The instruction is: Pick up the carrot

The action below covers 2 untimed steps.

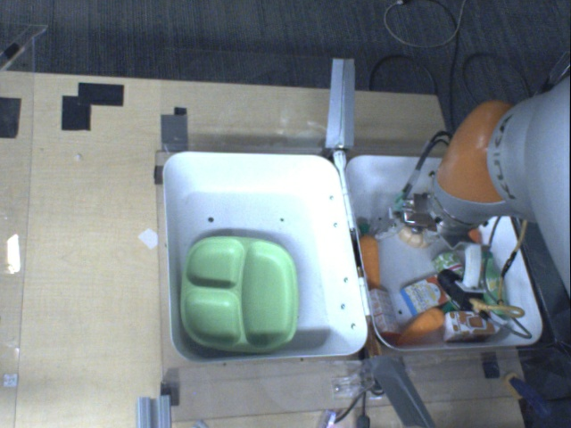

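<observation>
An orange carrot (368, 259) lies along the left wall of the right bin (379, 181), pointing roughly front to back. My gripper (412, 218) hangs low over the middle of that bin, a short way to the carrot's right and slightly behind it, just above a small pale item (411, 235). The grey arm with its orange band (471, 160) reaches in from the right and hides the bin's back right part. Nothing shows as held.
The right bin's front is crowded: a second orange item (421, 325), a blue and white packet (419, 293), a small carton (466, 326), green and white wrappers (452, 261). The left bin (250, 185) holds a green compartment plate (239, 292). A metal post (340, 105) stands between the bins.
</observation>
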{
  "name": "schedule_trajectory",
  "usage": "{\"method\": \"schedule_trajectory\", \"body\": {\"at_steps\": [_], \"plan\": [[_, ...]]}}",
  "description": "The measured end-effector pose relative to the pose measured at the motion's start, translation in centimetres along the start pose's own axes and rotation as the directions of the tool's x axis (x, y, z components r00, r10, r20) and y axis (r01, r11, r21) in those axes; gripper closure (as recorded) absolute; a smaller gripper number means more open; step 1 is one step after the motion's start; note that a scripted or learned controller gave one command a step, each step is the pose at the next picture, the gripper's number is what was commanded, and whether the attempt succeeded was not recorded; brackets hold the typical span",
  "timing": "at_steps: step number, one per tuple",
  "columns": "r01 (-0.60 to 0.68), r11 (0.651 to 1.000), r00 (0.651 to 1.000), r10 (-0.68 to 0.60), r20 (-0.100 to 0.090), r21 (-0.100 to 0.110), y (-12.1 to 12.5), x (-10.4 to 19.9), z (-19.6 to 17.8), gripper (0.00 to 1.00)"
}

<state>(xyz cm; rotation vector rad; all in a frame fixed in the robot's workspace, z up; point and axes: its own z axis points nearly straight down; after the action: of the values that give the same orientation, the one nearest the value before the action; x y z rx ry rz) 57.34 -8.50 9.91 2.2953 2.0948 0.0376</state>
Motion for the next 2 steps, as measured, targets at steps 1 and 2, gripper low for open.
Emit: {"method": "schedule_trajectory", "body": {"at_steps": [1,2], "plan": [[0.042,0.999,0.999,-0.042,-0.003,0.003,-0.6,-0.6,0.1,0.0],[0.107,0.994,0.994,-0.107,0.003,-0.001,-1.7,-0.4,0.0,0.0]]}}
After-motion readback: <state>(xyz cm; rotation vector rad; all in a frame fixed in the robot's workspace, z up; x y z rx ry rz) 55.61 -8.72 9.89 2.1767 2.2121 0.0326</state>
